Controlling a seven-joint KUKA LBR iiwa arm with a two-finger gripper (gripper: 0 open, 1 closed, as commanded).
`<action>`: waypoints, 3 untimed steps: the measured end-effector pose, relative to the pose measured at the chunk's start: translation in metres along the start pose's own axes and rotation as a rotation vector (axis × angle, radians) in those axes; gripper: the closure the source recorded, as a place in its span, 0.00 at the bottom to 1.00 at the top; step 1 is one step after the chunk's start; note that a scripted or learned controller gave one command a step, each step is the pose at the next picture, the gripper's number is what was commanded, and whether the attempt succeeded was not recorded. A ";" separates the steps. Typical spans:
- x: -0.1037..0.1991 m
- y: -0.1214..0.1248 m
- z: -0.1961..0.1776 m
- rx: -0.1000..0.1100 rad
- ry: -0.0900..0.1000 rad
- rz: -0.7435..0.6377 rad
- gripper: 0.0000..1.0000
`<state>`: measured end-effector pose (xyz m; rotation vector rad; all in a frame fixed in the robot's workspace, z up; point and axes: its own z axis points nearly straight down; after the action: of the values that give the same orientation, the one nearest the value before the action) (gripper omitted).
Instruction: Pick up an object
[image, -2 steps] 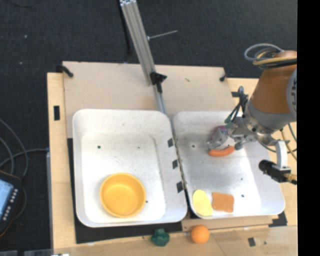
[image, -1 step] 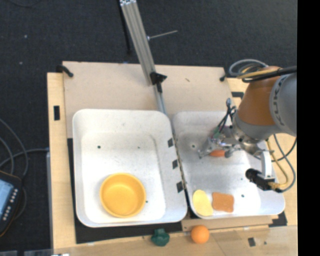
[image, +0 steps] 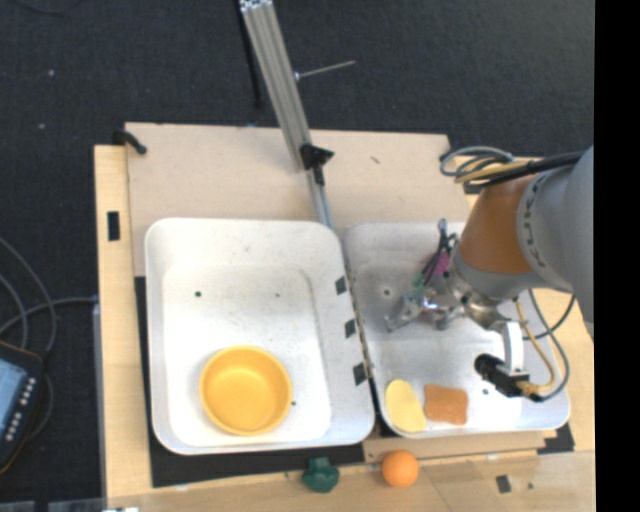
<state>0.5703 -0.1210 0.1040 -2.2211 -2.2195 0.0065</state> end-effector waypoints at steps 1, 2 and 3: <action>0.000 0.002 -0.014 -0.007 0.002 0.005 1.00; 0.009 0.007 -0.065 -0.011 0.001 -0.004 1.00; 0.008 0.008 -0.111 -0.007 0.001 -0.004 1.00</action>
<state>0.5783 -0.1132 0.2151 -2.2193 -2.2270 -0.0018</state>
